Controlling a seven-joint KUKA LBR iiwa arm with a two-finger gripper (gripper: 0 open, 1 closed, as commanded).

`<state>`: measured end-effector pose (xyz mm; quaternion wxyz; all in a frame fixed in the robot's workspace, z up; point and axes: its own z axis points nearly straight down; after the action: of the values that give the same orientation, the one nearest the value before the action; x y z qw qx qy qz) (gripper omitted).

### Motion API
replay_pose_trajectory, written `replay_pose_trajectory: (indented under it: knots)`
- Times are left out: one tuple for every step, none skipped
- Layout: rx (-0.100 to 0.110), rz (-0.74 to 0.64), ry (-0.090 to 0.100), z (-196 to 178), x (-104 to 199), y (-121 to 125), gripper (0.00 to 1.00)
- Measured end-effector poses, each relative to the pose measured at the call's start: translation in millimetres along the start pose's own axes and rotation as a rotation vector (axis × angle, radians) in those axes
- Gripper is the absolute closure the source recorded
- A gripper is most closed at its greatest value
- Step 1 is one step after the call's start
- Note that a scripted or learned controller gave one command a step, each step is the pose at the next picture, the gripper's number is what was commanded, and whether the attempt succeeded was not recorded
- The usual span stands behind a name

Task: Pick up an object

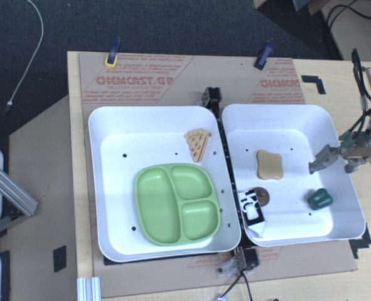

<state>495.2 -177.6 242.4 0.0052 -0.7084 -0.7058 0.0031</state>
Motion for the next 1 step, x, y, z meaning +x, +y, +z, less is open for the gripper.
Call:
replay_pose_trajectory:
  knots:
    - [-0.011,-0.004,-0.003,-5.4,0.4,2.3,0.0]
